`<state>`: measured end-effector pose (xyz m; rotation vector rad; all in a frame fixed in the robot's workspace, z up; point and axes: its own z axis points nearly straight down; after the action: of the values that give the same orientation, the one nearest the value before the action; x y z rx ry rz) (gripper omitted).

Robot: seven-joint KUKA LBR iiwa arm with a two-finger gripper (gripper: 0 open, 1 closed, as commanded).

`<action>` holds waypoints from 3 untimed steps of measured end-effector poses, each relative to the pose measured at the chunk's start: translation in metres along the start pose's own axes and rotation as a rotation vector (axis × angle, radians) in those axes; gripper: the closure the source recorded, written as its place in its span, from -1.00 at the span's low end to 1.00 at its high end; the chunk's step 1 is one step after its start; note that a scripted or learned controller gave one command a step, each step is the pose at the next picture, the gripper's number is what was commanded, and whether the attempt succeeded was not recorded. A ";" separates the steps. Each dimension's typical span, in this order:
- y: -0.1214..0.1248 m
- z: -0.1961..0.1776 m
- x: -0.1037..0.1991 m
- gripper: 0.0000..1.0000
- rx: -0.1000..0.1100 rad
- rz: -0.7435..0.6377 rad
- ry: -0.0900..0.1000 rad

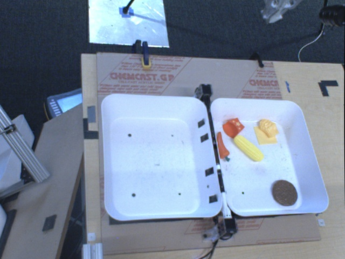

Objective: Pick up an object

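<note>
Corn cob (248, 148) lies mid right bin (307, 144), well apart from gripper (279, 4) I see blurred at top right; can't tell its state. Carrot (221, 145) hugs left wall; cookie (284, 192) near front corner.

Right bin (307, 144) holds toys near its far-left corner; cookie (284, 192) sits apart.
</note>
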<state>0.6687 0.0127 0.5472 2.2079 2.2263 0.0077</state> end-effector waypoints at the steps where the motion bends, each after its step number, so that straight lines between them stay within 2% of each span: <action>1: 0.000 0.038 0.086 1.00 0.008 -0.004 0.003; 2: 0.000 0.087 0.197 1.00 0.009 -0.005 0.003; 3: -0.013 0.006 0.134 1.00 -0.002 0.011 0.002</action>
<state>0.6542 0.1466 0.5411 2.2202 2.2134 0.0125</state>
